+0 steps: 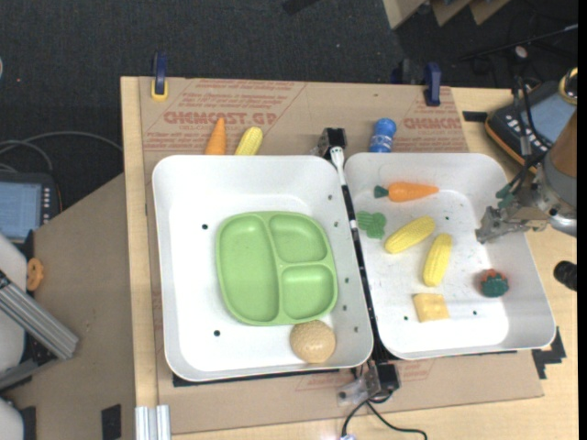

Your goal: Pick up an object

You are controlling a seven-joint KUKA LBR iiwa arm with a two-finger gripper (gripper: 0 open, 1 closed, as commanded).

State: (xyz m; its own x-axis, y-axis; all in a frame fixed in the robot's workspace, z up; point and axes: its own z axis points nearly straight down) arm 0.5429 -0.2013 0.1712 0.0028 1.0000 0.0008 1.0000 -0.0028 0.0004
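Corn [437, 258], two yellow cobs of it, lying loose mid-way in the right bin [514, 333] beside a carrot [410, 191], a yellow block [430, 307] and a small red-and-green piece [494, 283], all scattered apart, probably to leave room for a grab. Hovering at that bin's right wall, claw [491, 227] low and near the red-and-green piece, with nothing seen between its tips; released or clenched, cannot tell

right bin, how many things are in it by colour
yellow: 3, two corn cobs and a block
orange: 1, carrot
green: 1, leafy piece
green and red: 1, small piece
total: 6
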